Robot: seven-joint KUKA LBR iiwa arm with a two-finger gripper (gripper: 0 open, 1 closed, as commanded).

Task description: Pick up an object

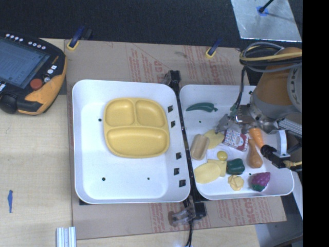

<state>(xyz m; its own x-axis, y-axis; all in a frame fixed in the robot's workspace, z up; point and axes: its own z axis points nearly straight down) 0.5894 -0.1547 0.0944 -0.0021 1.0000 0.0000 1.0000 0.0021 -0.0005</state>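
Camera view: the claw hangs low over the right bin, above a small red-and-white packet; whether it is apart or together cannot be told. Around the packet lie toy foods: a green pepper toward the far wall, a tan bread roll, a yellow piece, a dark green piece, an orange carrot and a purple bunch. The left bin carries a yellow divided plate. A teach pendant sits on the worktop.
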